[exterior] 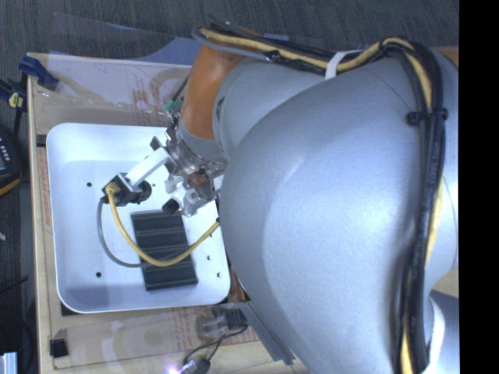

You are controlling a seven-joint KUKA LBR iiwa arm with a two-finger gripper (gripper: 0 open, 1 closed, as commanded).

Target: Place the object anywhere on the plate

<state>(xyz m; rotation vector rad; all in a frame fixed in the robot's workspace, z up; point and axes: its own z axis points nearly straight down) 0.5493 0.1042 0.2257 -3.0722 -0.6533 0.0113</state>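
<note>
My gripper (165,249) is a dark ribbed block that hangs low over the left white bin (70,209), near the bin's front right part. A yellow cable (125,228) and a grey cable loop from the wrist around it. The wrist (187,174) with its orange band (204,84) reaches in from the right. The bin floor to the left of the gripper is bare white. The gripper's own body hides what lies under it.
The arm's big grey body (335,209) covers the right half of the view and whatever lies below it. The wooden bench edge (117,333) runs along the front. Blue clamps (31,68) sit at the far left corner.
</note>
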